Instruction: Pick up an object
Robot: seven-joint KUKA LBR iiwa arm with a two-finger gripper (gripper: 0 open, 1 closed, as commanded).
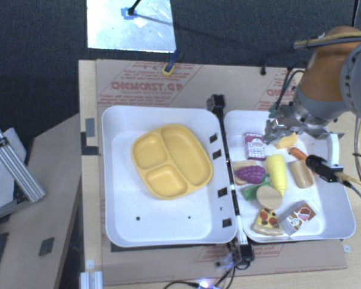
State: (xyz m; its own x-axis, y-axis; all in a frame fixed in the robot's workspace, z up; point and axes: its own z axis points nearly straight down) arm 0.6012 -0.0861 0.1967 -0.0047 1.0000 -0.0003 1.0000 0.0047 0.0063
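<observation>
My gripper was low in the right bin, w/ a yellow wedge piece just under it, long axis approx. left-right. Whether it was wide or holding, I could not tell.

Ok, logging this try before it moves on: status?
Gripper low in right bin, at yellow wedge piece; grasp unconfirmed. Toy food crowded around: pink carton, yellow bottle, grapes.

One fixed overhead camera, slanted down on both bins
</observation>
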